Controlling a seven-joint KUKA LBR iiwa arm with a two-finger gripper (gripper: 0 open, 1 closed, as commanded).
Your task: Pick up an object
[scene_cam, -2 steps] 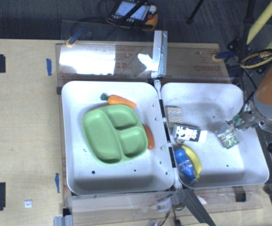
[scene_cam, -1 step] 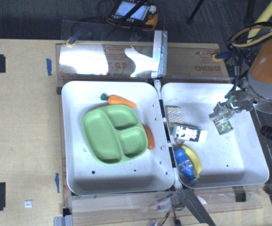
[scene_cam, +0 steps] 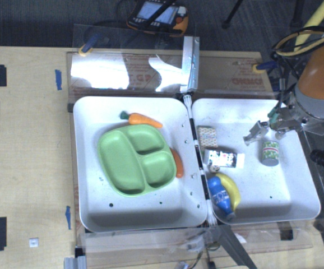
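Nearest the lens, a blue bottle point(scene_cam: 220, 198) lies against a banana point(scene_cam: 232, 189) at the front left of the right bin point(scene_cam: 296, 198). Farther back, the claw point(scene_cam: 257, 131) hangs just beside a small green-patterned cup point(scene_cam: 270, 152), its grip impossible to tell. A green divided plate point(scene_cam: 135, 160) sits in the left bin point(scene_cam: 89, 150).

Small green-patterned can point(scene_cam: 270, 153) upright in right bin point(scene_cam: 302, 203)

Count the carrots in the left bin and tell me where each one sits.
2. One carrot lies along the far edge of the green divided plate. A second carrot is tucked against the plate's right side, partly hidden; others could lie under the plate.
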